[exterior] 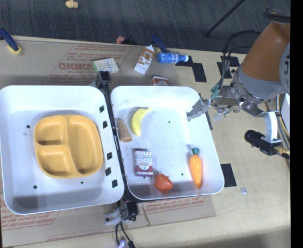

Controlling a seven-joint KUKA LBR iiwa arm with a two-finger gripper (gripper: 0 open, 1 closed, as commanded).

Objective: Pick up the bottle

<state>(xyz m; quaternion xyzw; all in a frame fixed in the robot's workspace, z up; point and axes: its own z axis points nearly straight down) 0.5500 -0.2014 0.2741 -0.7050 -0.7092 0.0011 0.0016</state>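
Note:
The bottle (169, 58) is small and blue with a pale cap end. It lies on its side on the bench, behind the right bin (162, 93) and outside it. My gripper (198, 109) hangs over the right rim of the right bin, well to the right of the bottle and nearer the camera. Nothing shows in its grasp. The grey arm with its orange band (265, 50) reaches in from the right.
Several items lie in the right bin, among them a banana (138, 119), a cone (123, 130), a red box (143, 162), a tomato (163, 183) and a carrot (195, 169). The left bin (12, 118) holds a yellow divided plate (69, 144). A small carton (144, 60) lies just left of the bottle.

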